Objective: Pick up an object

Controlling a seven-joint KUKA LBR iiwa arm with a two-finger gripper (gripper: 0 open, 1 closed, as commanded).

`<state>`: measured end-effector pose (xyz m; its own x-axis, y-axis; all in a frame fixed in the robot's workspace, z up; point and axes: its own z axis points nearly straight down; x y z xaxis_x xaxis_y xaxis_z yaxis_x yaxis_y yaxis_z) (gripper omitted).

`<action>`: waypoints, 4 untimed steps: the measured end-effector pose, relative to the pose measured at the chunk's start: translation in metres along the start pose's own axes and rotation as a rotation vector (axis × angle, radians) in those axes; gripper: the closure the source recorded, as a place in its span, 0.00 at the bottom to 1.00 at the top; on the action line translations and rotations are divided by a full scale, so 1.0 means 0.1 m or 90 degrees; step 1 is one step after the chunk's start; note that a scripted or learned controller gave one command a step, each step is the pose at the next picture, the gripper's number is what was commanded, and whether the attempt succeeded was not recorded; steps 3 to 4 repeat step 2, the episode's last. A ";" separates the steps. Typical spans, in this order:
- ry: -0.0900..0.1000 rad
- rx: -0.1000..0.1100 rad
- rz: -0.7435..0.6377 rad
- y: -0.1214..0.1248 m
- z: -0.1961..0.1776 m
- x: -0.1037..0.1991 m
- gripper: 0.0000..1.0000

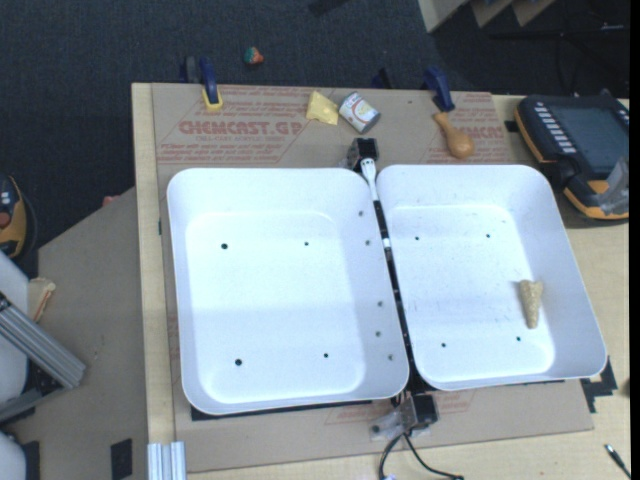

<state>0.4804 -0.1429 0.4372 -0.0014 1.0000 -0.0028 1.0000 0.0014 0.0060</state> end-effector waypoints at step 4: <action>0.003 -0.005 -0.003 0.00 -0.05 1.71 1.00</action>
